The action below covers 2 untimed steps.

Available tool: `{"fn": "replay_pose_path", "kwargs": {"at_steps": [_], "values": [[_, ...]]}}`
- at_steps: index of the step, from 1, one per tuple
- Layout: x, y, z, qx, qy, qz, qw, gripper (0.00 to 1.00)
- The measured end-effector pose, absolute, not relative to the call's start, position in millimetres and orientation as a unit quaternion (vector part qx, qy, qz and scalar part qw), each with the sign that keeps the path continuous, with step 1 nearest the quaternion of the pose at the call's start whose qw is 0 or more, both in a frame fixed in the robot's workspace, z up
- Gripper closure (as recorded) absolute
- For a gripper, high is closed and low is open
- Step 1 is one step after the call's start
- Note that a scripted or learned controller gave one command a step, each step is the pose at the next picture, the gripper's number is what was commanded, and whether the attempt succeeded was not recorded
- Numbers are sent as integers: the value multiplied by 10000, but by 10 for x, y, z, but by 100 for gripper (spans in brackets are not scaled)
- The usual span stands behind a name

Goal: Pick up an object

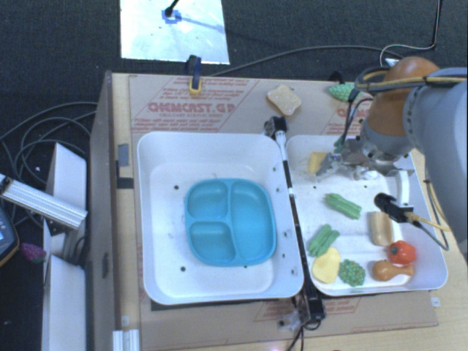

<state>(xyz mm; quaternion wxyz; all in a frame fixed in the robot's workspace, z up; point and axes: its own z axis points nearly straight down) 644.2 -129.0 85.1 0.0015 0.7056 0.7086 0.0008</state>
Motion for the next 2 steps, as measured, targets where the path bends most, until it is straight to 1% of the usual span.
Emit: {"fn": "replay_pose_path", "kwargs": {"at_steps": [1, 2], "values": [[5875, -1111, 844, 7065, 7077, 3, 1, 0], [5885, -1114, 953, 7061, 7081, 10, 12, 100]]}}
